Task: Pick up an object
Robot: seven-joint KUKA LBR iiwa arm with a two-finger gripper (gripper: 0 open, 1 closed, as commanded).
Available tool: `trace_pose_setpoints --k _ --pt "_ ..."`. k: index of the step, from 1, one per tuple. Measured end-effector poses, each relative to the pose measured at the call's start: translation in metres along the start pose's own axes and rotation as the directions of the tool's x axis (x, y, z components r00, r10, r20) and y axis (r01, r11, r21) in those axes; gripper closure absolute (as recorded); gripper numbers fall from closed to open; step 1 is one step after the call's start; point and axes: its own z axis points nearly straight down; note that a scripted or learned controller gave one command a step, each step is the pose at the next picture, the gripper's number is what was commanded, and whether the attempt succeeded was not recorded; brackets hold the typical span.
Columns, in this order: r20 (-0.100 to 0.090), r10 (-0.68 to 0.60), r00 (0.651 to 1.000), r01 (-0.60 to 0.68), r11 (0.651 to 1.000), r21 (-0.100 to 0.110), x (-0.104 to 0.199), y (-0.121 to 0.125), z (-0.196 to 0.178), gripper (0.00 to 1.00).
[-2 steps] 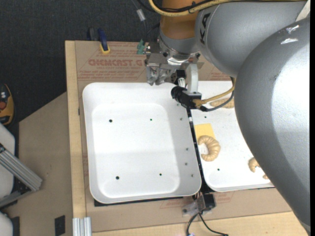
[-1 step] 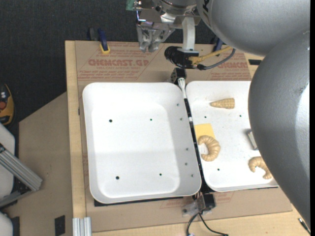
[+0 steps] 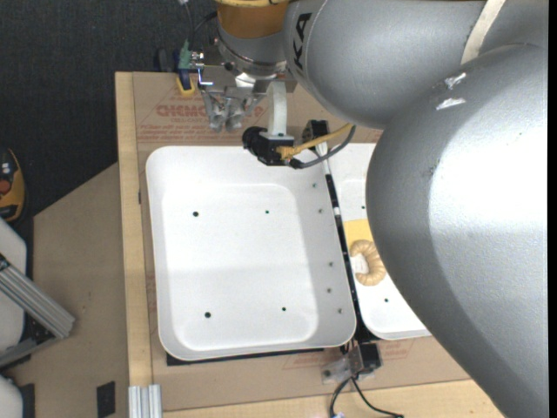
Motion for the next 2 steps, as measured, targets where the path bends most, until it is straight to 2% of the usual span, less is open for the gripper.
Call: trace_pose_setpoints --k 1,2 --pt "0.000 0.009 1.000 -0.009 1.000 -0.005 -0.080 0.001 -0.023 1.00" --pt "-0.002 -0.004 1.000 0.004 1.000 -0.001 0.003 -0.008 0.023 1.00"
